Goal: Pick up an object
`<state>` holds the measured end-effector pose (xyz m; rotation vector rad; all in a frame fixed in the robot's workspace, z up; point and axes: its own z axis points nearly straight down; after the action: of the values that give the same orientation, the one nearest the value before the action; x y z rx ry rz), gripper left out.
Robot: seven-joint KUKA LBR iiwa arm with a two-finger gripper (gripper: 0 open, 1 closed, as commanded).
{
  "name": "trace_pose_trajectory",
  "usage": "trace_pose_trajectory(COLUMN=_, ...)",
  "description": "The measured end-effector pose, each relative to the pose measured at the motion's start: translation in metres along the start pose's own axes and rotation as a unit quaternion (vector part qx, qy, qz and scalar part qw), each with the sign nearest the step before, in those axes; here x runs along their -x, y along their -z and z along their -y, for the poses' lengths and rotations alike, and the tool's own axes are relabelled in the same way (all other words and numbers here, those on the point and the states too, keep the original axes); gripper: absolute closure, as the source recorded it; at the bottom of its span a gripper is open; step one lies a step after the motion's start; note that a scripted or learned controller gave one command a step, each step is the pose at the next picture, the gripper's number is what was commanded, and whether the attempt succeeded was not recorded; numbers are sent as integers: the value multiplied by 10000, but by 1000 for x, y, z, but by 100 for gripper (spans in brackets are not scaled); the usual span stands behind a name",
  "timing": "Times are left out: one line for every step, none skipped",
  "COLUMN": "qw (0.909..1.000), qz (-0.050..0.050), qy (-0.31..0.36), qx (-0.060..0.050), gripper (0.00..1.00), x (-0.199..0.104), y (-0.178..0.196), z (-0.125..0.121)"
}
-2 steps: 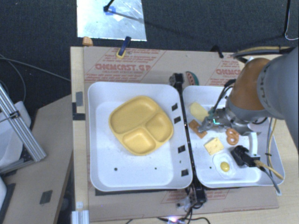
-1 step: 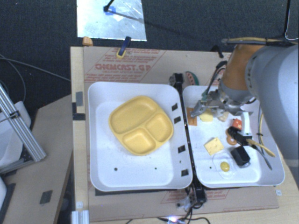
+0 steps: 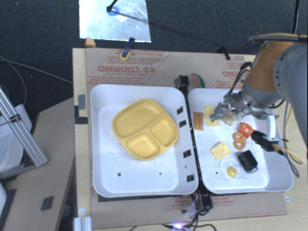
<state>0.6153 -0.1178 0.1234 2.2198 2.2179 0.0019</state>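
My gripper [image 3: 220, 112] hangs low over the back part of the right bin [image 3: 276, 177], at the end of the grey arm with its orange band [image 3: 264, 71]. It sits right beside or partly over a pale yellow round piece [image 3: 209, 114]. An orange cracker-like strip [image 3: 198, 121] lies just left of that. In front of the gripper are a red piece [image 3: 246, 128], an orange pretzel [image 3: 238, 140], a yellow cheese square [image 3: 221, 150], a fried egg [image 3: 231, 170] and a black block [image 3: 248, 160]. I see nothing lifted off the bin floor.
The left bin [image 3: 103, 177] holds a yellow divided plate [image 3: 145, 128]. A black divider [image 3: 188, 129] runs between the bins. A black-and-yellow cable [image 3: 272, 146] trails across the right bin's right side. Cardboard [image 3: 144, 66] lies under both bins.
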Motion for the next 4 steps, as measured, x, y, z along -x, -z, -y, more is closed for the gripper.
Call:
trace_pose_trajectory(qw=10000, qz=-14, qy=36, qx=22, gripper=0, x=-40, y=125, z=54)
trace_pose_trajectory(qw=10000, qz=-17, qy=44, qx=13, gripper=0, x=-77, y=178, z=105)
trace_pose_trajectory(qw=10000, qz=-7, qy=51, qx=16, gripper=100, x=-75, y=185, z=103)
trace_pose_trajectory(qw=10000, qz=-14, qy=43, qx=-11, gripper=100, x=-115, y=180, z=128)
